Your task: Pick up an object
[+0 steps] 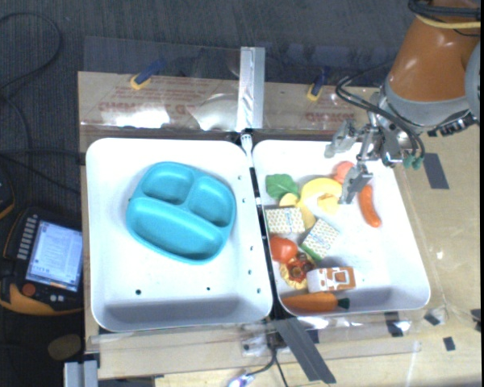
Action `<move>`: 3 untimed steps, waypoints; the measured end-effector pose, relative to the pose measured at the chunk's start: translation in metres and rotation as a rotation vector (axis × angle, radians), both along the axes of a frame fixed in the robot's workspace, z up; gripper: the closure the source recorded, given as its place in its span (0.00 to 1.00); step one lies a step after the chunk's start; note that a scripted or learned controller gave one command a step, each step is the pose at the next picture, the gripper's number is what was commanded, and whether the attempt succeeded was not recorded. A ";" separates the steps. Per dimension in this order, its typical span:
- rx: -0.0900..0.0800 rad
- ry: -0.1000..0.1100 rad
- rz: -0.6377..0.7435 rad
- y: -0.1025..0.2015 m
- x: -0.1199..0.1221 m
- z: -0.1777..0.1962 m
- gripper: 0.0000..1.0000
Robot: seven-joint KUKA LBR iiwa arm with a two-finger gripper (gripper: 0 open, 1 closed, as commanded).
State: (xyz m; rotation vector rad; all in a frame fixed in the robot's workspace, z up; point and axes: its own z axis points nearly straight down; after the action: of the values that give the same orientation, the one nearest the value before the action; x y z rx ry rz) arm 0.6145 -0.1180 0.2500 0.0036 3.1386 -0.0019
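Dark carpet surrounded the wooden table [145, 95], which carried two shallow white bins side by side. At nine o'clock, the left white bin [113, 297] held a turquoise plastic sectioned plate [180, 210] with bare floor all around it. The right white bin [403, 256] was crowded along its left side: a green leafy toy [281, 185], a yellow rounded toy [321, 193], two checked cards [321, 236], a red tomato-like piece [283, 250] and a small orange-and-white carton [331, 278]. Open room lay at the bin's three and five o'clock. An orange sausage-shaped toy [370, 205] lay near the upper right, its long axis running from eleven to five o'clock. The grey two-finger pincer [356, 168] hung just beside it at ten o'clock, over the yellow toy's edge; I cannot tell how far apart its fingers stood, and nothing showed between them.
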 end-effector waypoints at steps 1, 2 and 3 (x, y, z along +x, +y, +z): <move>-0.004 -0.015 0.047 -0.025 -0.025 -0.147 0.00; 0.001 -0.001 -0.013 -0.066 0.022 -0.137 0.00; -0.004 -0.007 0.012 -0.107 0.010 -0.161 0.00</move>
State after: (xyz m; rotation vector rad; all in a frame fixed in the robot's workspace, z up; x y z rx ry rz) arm 0.6241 -0.2249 0.0893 -0.0152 3.1316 -0.0082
